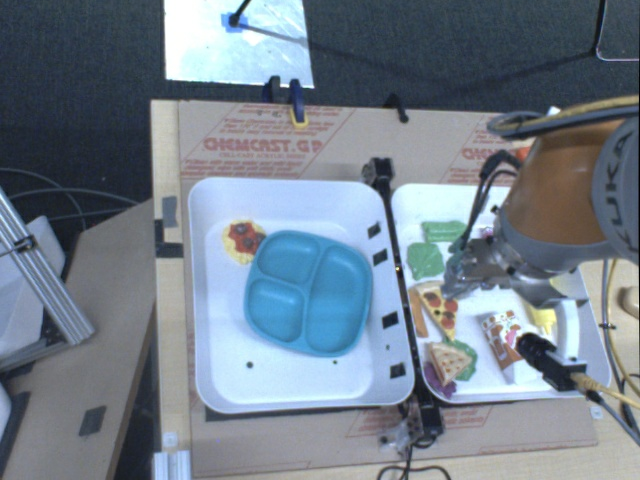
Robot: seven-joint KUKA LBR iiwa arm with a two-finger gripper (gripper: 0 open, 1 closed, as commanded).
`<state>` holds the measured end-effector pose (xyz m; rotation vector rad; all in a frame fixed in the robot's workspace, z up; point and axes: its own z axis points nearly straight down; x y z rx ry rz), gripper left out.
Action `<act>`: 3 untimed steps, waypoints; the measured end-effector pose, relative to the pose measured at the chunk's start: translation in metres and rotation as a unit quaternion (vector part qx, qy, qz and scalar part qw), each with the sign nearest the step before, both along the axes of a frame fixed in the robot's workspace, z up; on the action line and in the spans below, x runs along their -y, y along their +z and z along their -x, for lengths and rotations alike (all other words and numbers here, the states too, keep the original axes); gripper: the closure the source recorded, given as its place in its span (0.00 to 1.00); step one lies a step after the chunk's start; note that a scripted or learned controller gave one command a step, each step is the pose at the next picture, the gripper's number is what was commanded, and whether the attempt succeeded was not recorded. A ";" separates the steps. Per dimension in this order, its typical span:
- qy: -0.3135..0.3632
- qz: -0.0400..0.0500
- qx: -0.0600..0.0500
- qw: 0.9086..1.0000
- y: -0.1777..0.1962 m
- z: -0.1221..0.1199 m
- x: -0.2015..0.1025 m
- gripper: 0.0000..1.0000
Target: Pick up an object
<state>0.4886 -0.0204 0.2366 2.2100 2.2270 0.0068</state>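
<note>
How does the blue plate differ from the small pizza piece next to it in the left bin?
The blue plate is much larger than the pizza piece and takes up the middle of the left bin; the pizza piece lies near the bin's far left corner. The plate is one plain blue colour with four compartments, while the pizza piece is yellow with red on top and flat. Both lie in the same white bin, and the plate's edge seems to touch or slightly overlap the pizza piece.

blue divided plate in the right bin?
No, the blue divided plate lies in the left bin, beside a small pizza toy.
</note>
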 end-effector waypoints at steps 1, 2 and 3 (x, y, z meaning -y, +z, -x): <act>0.000 -0.001 -0.003 1.000 -0.030 -0.019 -0.046 1.00; -0.001 0.000 -0.001 1.000 -0.053 -0.076 -0.047 1.00; 0.001 -0.001 -0.005 1.000 -0.053 0.002 -0.095 1.00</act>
